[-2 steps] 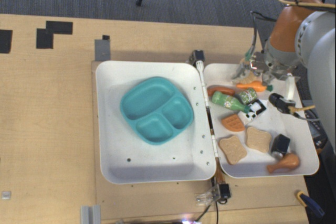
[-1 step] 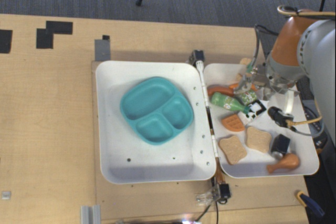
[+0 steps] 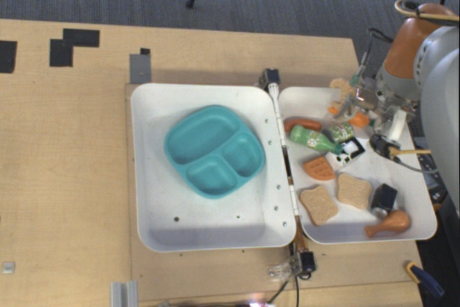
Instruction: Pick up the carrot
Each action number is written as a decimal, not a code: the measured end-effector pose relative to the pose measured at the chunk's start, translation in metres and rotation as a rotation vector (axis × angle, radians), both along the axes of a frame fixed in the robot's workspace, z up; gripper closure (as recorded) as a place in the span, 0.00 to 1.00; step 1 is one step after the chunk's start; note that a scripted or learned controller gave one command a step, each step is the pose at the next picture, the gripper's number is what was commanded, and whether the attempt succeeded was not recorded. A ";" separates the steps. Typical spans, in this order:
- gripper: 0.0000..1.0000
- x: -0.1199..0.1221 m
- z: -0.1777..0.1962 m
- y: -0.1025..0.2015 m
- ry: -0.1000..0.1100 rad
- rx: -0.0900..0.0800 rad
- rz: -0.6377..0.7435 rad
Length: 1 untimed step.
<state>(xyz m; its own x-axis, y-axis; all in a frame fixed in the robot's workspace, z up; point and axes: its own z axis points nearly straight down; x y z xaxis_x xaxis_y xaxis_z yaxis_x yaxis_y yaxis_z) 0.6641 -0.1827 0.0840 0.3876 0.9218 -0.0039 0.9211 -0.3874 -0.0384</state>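
hovering low at the far right corner of the right bin (image 3: 424, 226), the gripper (image 3: 357, 103) sits right at the carrot (image 3: 346, 115); whether it's gripping, i cannot tell. nearby lie a green bottle (image 3: 315, 139) and bread slices (image 3: 318, 204). left bin (image 3: 144, 226) holds a teal plate (image 3: 214, 150).

orange carrot (image 3: 339, 110), right bin's far edge (image 3: 316, 91)

Teal plate (image 3: 214, 149), 2 white bins (image 3: 154, 226), orange carrot (image 3: 318, 169)
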 end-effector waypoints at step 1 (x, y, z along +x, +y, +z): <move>1.00 0.004 0.013 0.004 -0.013 0.000 0.008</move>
